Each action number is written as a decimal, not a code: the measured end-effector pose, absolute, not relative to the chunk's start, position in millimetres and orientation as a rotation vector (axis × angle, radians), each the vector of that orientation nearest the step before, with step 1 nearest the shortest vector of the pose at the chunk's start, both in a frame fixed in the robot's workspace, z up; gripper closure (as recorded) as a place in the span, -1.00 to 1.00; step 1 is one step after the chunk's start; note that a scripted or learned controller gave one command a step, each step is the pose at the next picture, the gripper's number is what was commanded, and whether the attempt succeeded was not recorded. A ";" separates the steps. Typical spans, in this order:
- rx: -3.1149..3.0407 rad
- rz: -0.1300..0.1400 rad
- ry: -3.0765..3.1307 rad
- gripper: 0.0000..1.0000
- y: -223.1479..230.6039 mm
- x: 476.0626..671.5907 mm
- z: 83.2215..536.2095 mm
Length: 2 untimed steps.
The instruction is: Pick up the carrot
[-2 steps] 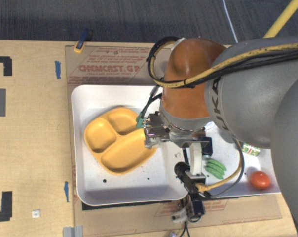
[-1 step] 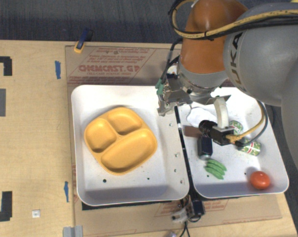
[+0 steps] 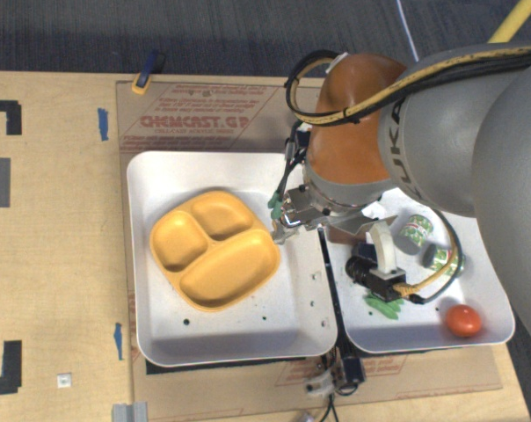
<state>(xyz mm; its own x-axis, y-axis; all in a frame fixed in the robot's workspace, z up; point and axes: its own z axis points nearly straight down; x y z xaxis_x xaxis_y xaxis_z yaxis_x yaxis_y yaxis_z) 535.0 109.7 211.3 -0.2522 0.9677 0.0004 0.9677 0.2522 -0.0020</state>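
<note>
My gripper [image 3: 287, 216] hangs over the right edge of the left bin [image 3: 151, 323], close to the divider between the two bins. The grey arm and its orange band cover much of the right bin [image 3: 494, 310]. A small green leafy piece [image 3: 384, 308] pokes out on the right bin's floor below the wrist. I cannot tell whether it is the carrot's top, since whatever it joins to is hidden by the wrist.
A yellow divided plate [image 3: 214, 249] fills the middle of the left bin, just left of the gripper. In the right bin lie a red tomato [image 3: 463, 321] at the front right and two small can-like objects [image 3: 415, 229] [image 3: 437, 256] near the arm.
</note>
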 end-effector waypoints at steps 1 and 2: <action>-1.800 -0.002 -2.577 1.00 142.3 584.6 248.0; -2.266 0.004 -2.173 1.00 120.9 550.7 256.4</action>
<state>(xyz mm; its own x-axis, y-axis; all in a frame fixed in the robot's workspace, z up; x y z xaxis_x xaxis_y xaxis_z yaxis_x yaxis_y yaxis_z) 550.7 120.9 256.4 0.0421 0.9991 -0.0003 0.9991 -0.0421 -0.0035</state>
